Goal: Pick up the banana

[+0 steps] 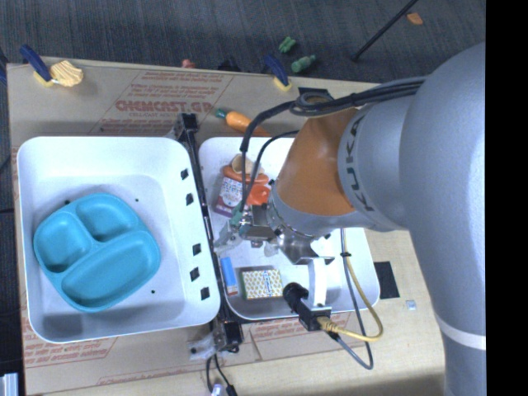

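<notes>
My arm (330, 172) reaches in from the right and hangs low over the right bin (363, 291), covering most of it. The gripper (250, 227) is down inside that bin near its left wall, just below a small brown bottle with a red label (229, 190) and an orange-red piece (259, 193). In front of the gripper lie a blue stick-like item (229, 275) and a small patterned box (261, 283).
The left bin (49, 159) holds a blue divided plate (95, 250). An orange carrot-like toy (238, 120) lies on the bench behind the bins. Blue clamps (35, 63) (275, 70) hold the cardboard sheet. A yellow cable (363, 328) loops at the right bin's front.
</notes>
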